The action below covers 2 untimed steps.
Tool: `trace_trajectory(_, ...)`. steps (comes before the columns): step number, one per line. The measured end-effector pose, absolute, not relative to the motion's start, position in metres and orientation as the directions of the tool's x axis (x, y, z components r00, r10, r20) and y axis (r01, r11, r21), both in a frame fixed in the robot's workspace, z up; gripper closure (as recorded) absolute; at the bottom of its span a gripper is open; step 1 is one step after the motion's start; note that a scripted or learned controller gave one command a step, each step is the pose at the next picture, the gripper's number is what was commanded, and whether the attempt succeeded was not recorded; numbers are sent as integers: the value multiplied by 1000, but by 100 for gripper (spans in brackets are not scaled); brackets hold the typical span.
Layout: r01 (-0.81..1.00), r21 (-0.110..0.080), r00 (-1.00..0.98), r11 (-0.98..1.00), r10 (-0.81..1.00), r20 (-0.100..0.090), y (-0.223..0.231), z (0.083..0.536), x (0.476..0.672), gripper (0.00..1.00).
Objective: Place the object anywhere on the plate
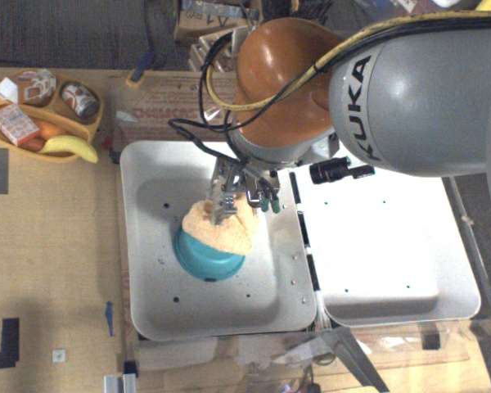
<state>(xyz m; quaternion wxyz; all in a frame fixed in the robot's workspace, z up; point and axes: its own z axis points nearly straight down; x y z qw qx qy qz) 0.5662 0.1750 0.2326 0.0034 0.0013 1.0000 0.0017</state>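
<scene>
A round blue plate [200,262] lies in the middle of the left white bin [144,244]. A pale yellow, spongy object [227,234] rests on the plate's upper right part and overhangs its rim. My gripper [242,204] hangs just above the object's top edge, pointing down from the grey arm with the orange band. Its fingers stand apart, one fingertip [222,211] touching the top of the yellow object and the other off to its right. Nothing sits between them.
The right white bin [393,252] lies beside the left one, partly under the arm. A yellow tray [33,142] with a banana and packaged items sits at the bench's far left. Cables hang around the wrist.
</scene>
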Motion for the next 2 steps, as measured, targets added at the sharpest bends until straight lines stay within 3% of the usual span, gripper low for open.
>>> trace_trajectory(1, -2, 4, -1000, 1000, -2, -6, 225, 226, 572, 100)
trace_trajectory(2, -1, 4, -1000, 1000, -1, -7, 225, 226, 573, 0)
